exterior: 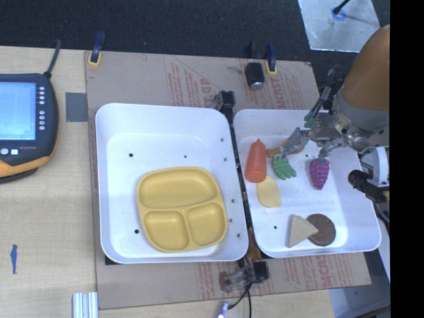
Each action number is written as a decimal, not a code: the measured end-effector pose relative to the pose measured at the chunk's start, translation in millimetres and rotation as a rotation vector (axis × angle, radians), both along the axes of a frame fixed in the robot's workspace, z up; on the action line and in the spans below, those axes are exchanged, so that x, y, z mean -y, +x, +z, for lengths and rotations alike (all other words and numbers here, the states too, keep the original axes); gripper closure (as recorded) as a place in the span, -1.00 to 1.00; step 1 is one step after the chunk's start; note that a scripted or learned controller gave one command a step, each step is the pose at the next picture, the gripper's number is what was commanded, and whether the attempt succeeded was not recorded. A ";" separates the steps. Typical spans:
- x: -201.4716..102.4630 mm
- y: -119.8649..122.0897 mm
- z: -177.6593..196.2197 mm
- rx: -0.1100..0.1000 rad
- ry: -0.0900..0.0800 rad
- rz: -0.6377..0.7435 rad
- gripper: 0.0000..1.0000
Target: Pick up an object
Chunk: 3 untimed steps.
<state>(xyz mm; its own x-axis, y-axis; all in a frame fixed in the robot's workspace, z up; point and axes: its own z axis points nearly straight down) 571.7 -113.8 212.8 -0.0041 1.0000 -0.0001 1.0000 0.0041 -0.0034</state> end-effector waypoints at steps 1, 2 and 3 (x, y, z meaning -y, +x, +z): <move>91.4 29.3 -86.2 -0.002 -0.002 -0.001 -1.00; 97.9 3.3 -121.3 -0.001 -0.001 0.001 -1.00; 98.7 3.7 -110.5 -0.001 -0.002 0.003 1.00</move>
<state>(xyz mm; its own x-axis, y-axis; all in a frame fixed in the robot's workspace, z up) 575.4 -212.5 102.3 -0.0074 1.0000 -0.0023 1.0000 0.0073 -0.0041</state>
